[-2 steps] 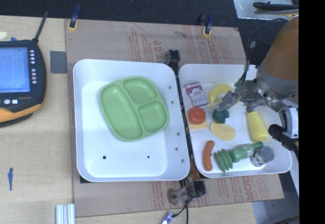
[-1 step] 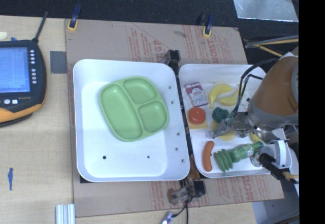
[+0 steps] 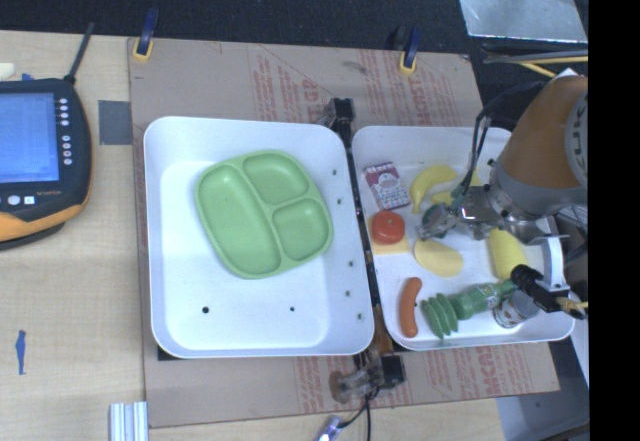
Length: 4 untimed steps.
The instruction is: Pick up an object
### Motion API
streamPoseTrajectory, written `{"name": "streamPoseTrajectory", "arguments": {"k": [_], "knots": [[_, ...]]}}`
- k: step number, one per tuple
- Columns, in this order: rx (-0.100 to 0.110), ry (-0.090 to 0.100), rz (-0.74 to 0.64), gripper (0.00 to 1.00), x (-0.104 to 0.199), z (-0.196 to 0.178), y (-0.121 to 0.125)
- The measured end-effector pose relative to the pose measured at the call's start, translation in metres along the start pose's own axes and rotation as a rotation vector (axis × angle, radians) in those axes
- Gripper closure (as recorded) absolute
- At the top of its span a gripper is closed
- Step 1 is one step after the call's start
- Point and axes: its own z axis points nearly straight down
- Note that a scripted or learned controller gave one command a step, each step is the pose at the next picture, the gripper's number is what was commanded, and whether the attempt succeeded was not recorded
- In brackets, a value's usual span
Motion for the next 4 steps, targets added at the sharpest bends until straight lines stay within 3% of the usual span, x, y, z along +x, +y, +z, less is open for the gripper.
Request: {"name": "streamPoseTrajectory", "arguments": {"k": [1,2,3,4], "knots": [[0.001,0.0,-0.001,0.0,-0.008,-0.007,0.098],[0.002,-0.001,-0.001,0.0,0.033,-0.016,0.027],[0.004,-0.001,-0.002,1.0,0.032,-0.026,0.027],[0.0,-0.001,0.001,1.0,-0.009,-0.112,-0.024]]}}
